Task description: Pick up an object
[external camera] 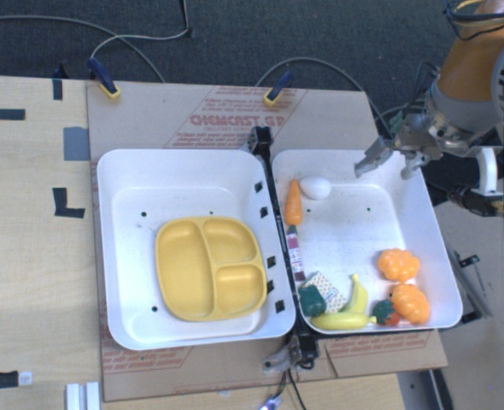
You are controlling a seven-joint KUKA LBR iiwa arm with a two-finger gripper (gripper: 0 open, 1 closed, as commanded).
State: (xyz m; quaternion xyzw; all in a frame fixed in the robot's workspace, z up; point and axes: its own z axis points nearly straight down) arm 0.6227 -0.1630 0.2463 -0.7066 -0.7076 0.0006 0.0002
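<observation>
Task names no particular object; candidates all lie in the right bin [423, 207]. White egg [315, 188] sits near the far left corner, just beside the top of the carrot [293, 202], which lies along the divider wall. Two orange fruits [399, 265] [411, 302] rest near the right wall toward the front, the nearer one touching or nearly touching a small red-green item [383, 311]. Banana [344, 313] lies along the front wall with a dark green piece [311, 299] and a patterned packet [322, 282] against it.

Gripper [390, 162] hovers above the far right edge of the right bin, fingers [367, 164] spread apart, nothing between them. Grey wrist and orange band reach in from the right.

Judgement: approach stage, no descent begun. Best target looks like the upper orange fruit: it stands apart with bare floor around it. The egg is also near, but smooth, round and likely to roll; the carrot next to it may block one finger. Centre the open jaws over the chosen item before lowering, and keep clear of the bin wall.

Avoid the front cluster: items are packed together, so fingers could land on two at once.

Left bin [120, 229] holds a yellow divided plate [211, 267]; not in the way. Clamps [105, 77] [278, 92] and cables sit at the board's far edge
</observation>
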